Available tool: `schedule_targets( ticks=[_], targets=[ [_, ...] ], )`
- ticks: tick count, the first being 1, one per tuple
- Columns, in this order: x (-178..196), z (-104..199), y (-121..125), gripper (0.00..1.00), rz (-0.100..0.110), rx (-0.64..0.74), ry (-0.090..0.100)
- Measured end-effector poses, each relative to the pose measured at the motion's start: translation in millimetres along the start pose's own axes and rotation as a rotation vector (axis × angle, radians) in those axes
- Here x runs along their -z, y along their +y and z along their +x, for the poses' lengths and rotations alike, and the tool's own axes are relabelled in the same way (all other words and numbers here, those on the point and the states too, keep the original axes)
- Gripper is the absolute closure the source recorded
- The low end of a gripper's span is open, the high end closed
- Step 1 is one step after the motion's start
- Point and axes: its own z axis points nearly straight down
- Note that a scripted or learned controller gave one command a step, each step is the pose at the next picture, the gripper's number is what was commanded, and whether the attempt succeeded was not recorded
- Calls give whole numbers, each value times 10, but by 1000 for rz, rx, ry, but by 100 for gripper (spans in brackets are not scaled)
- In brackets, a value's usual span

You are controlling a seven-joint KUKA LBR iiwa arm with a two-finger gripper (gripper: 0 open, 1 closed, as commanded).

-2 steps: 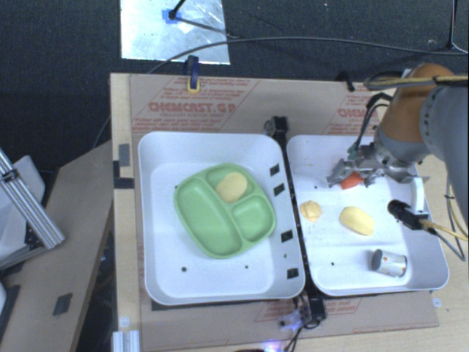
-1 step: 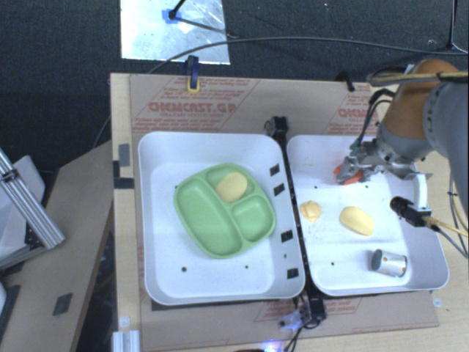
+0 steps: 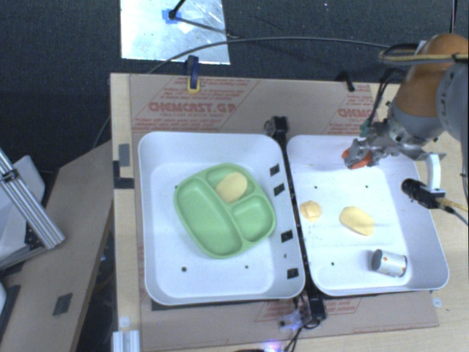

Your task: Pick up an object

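White bins (image 3: 157,196) sit on a cardboard-covered bench (image 3: 220,101).

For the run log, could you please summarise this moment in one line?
pincer: over right bin's far edge | loose there: two yellow pieces, metal can | left: green tray

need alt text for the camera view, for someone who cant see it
A grey robot arm reaches from the right, its gripper over the far part of the right white bin, which holds two yellow pieces and a small metal cylinder. The left white bin holds a green divided plate carrying another yellow piece.
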Motion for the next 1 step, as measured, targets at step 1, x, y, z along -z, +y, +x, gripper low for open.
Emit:
schedule_targets(
  ticks=[1],
  targets=[
    [445, -29, 18, 100, 1, 0, 0]
  ],
)
